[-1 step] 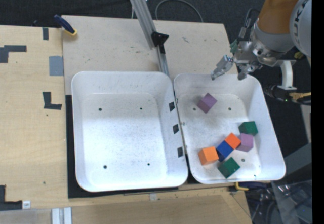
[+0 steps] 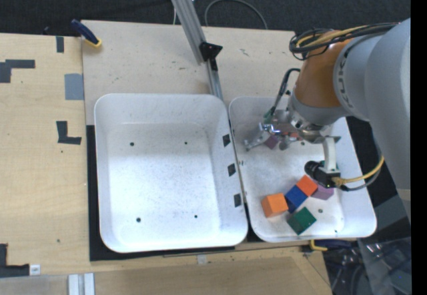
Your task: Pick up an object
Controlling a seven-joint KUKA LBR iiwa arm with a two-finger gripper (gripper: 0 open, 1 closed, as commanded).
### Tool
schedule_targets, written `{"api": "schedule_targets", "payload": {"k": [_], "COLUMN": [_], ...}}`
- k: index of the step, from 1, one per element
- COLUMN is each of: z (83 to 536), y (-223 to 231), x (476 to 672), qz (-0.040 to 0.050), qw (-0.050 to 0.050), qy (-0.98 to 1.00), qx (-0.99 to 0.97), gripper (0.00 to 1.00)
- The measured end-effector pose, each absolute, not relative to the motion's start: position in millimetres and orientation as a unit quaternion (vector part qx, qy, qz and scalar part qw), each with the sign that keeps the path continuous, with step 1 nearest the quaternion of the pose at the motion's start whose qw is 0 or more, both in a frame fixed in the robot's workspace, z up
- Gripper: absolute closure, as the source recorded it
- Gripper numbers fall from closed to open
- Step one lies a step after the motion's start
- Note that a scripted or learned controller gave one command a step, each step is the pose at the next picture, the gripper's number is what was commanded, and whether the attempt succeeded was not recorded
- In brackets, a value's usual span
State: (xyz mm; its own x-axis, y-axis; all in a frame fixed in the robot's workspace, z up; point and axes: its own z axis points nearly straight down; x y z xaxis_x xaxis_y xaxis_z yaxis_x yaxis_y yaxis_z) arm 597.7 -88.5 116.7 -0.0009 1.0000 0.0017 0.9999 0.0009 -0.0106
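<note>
**Over the right bin: the arm's gripper low beside a small purple piece**

On the pale wooden bench (image 2: 147,60) sit two shallow white plastic bins side by side. The larger left bin (image 2: 113,173) has a speckled floor with a few dark dots. The right bin (image 2: 357,217) holds the objects. The grey KUKA arm with its orange band (image 2: 320,83) reaches in from the right and hangs over the far part of the right bin. Its metal two-finger gripper (image 2: 272,135) is low near the bin floor, close to the wall between the two bins. A small purple piece (image 2: 272,142) lies right at the gripper; whether it sits between the fingers I cannot tell, nor how far apart they stand.

Toward the near end of the right bin lies a cluster of small blocks, close together: an orange cube (image 2: 274,205), a blue cube (image 2: 297,196), a green cube (image 2: 301,221), a smaller orange block (image 2: 307,185) and a pale purple block (image 2: 323,192). They are well apart from the gripper.
</note>
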Motion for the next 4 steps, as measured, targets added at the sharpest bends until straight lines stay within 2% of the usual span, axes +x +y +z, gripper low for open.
{"api": "schedule_targets", "payload": {"k": [1, 2, 3, 4], "z": [121.8, 131.5, 289.0, 283.5], "y": [-89.8, -89.6, -97.4, -97.3], "x": [600.4, 600.4, 675.5, 673.3], "qz": [0.0004, 0.0004, -0.0024, 0.0009], "qw": [0.001, 0.001, -0.004, 0.0], "qy": [-0.707, -0.707, -0.708, -0.708], "qx": [-0.707, -0.707, -0.706, -0.707], "gripper": [0.0, 1.0, 1.0, 0.0]}}
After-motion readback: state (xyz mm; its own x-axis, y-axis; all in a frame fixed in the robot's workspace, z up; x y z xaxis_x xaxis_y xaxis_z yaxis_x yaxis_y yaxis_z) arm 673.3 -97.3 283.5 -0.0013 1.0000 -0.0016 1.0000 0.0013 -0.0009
